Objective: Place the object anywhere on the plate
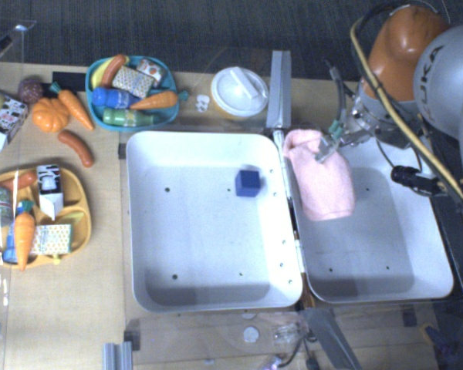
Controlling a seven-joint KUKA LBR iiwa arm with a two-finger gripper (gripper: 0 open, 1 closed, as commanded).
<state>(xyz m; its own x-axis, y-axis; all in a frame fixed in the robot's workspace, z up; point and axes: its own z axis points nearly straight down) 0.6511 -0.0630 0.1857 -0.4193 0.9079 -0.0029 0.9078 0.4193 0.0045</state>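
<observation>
Cloth [324,190], pink and bunched, looks to be the task's object. It lies in the back left corner of the right bin [386,293], against the wall it shares with the left bin [208,287]. The end effector [329,146] sits at the cloth's back edge, touching or just over a fold. I cannot tell whether it is spread, pressed together or pinching fabric, so no hold can be claimed.

A good grasp here wants a raised fold well inside the cloth, not the thin edge by the bin wall, where the wall could block the approach. Soft fabric will sag and trail when raised, so the lift should probably go high enough for the hanging end to clear the rim before any sideways travel.

A blue cube [248,182] rests near the back right of the left bin, on the likely path. The carry should pass above it, or a dragging corner could sweep it along.

As for the plate, a white round dish [239,92] stands on the worktop just behind the left bin. A yellow plate [79,206] full of toys sits near the worktop's left edge. Which is meant I cannot say; the white dish is nearer and bare. Release low and centred, so the fabric settles without sliding off.
</observation>
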